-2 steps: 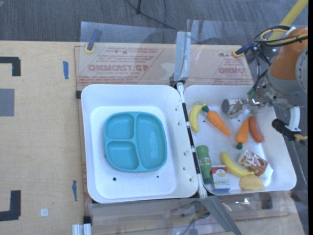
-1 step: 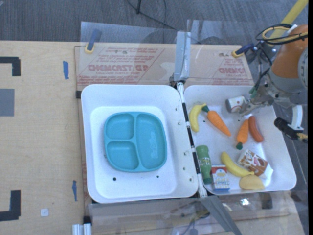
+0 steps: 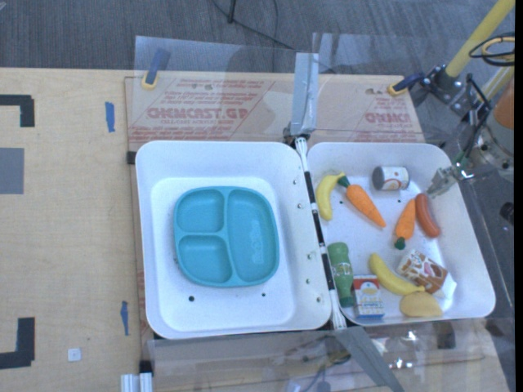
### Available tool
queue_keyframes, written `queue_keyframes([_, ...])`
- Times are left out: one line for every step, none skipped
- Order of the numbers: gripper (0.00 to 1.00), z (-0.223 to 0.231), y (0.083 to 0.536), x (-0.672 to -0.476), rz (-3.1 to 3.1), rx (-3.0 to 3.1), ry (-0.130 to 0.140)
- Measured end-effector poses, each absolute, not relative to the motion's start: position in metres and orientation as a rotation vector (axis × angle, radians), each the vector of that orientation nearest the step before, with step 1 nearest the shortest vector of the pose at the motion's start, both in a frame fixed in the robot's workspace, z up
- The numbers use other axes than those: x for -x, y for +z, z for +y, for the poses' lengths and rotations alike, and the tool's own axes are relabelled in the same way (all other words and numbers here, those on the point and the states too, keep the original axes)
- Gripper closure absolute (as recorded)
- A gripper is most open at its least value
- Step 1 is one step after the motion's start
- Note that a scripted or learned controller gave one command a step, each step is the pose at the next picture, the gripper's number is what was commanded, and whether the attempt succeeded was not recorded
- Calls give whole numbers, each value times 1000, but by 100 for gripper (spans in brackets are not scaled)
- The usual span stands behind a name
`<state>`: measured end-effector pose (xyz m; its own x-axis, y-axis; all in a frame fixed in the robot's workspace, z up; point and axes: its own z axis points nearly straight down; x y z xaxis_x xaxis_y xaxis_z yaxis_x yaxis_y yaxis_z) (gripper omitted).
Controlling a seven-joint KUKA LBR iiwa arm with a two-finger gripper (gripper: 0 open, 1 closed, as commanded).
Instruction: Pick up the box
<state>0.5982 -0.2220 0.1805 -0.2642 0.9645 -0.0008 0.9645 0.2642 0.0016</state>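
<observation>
The box (image 3: 369,296) is small, red and white, and lies flat at the front of the right bin (image 3: 474,256), between a green bottle (image 3: 341,273) and a yellow banana (image 3: 391,276). My gripper (image 3: 442,183) hangs over the right bin's far right side, just above a sausage (image 3: 426,215). It is well behind and to the right of the box, with nothing seen in it. The grey arm (image 3: 490,141) comes in from the right edge.
The right bin also holds a second banana (image 3: 326,194), two carrots (image 3: 364,206) (image 3: 404,221), a small can (image 3: 391,178), a patterned snack packet (image 3: 423,269) and a yellow lump (image 3: 421,305). A blue divided plate (image 3: 226,235) sits in the left bin (image 3: 155,219).
</observation>
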Motion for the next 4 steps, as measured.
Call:
queue_keyframes([100, -163, 236, -593, 2479, -1922, 3])
queue_keyframes([100, -139, 220, -559, 2423, -2002, 1])
queue_keyframes([100, -212, 244, -512, 2414, -2009, 0])
queue_keyframes([100, -217, 254, -520, 2082, -2347, 1])
